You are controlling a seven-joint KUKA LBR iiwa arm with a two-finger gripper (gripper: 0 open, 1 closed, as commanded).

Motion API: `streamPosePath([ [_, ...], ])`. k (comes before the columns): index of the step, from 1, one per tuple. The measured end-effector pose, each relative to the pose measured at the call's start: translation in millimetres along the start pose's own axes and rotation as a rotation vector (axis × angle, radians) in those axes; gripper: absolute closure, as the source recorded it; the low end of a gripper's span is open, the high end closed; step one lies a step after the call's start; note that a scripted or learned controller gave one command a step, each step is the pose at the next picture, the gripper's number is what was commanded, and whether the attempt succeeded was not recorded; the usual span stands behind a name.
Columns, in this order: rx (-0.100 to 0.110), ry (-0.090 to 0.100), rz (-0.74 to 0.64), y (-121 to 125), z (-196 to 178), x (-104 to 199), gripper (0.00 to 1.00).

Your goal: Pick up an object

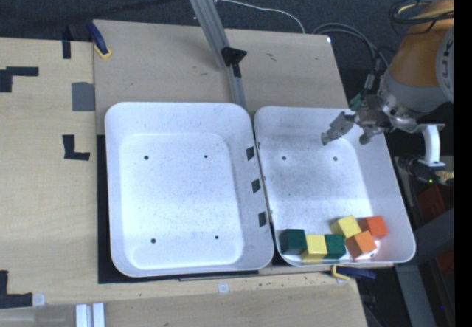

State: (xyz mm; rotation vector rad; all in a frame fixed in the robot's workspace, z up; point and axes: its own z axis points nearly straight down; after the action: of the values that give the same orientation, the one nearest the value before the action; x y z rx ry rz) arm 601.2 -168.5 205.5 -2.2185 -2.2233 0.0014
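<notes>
The blocks (335,238), green, yellow and orange, huddle in the near corner of the right bin (310,170). The gripper (345,131) hangs over that bin's far end, well apart from them, fingers spread and holding nothing. It should come down over an outer block, clear of the wall. The left bin (177,185) sits alongside.

Blocks (335,238) in rt bin (295,133) (near corner).
</notes>
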Motion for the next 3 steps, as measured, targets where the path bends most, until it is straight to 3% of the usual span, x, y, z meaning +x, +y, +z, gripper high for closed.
streamPosePath([
  [1,0.012,0.005,0.002,-114.1,70.4,54.0,0.00],
  [2,0.002,-0.001,0.003,-92.9,116.1,24.4,0.00],
  [3,-0.007,-0.005,0.004,-61.8,63.8,-36.8,0.00],
])
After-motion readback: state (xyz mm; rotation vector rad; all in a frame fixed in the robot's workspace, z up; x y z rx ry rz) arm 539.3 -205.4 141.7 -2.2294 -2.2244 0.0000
